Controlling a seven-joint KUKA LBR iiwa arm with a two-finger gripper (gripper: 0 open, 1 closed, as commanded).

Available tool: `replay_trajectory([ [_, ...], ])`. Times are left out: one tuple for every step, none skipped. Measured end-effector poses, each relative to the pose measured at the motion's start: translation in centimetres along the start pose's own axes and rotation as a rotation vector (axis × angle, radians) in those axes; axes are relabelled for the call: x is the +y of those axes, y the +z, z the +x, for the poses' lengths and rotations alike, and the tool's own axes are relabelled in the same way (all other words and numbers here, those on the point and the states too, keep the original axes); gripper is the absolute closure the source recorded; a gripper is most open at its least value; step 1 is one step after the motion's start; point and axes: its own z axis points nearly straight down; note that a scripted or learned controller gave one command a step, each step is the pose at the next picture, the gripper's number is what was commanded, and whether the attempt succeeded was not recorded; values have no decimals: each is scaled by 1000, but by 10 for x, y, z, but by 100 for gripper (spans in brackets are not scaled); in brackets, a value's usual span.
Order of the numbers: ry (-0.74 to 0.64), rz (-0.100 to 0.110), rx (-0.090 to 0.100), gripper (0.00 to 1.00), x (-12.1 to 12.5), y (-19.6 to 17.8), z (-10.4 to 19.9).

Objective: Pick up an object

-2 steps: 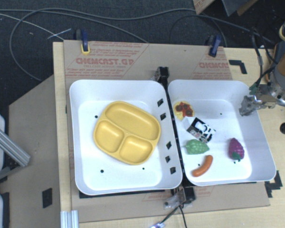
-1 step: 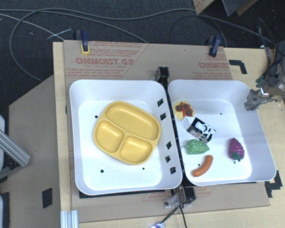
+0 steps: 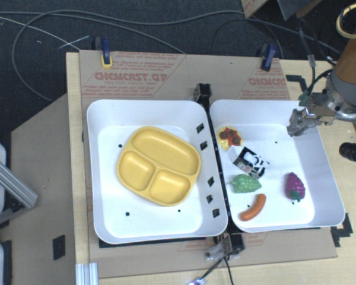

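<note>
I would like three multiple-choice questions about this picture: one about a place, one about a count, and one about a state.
1. Where is the yellow plate?
A. left bin
B. right bin
C. on the bench

2. How many small items lie in the right bin?
A. two
B. five
C. eight

3. Where is the claw now?
A. touching the plate
B. over the right bin's far right corner
C. resting on the sausage

Answers:
1 A, the plate sits in the left bin.
2 B: red-yellow item, black-white item, green item, sausage, purple grapes.
3 B, apart from every item.
</note>
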Motion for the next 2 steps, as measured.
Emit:
replay_trajectory([
  [1, 2, 0, 100, -6, 1, 44],
  [0, 3, 0, 100, 1, 6, 93],
])
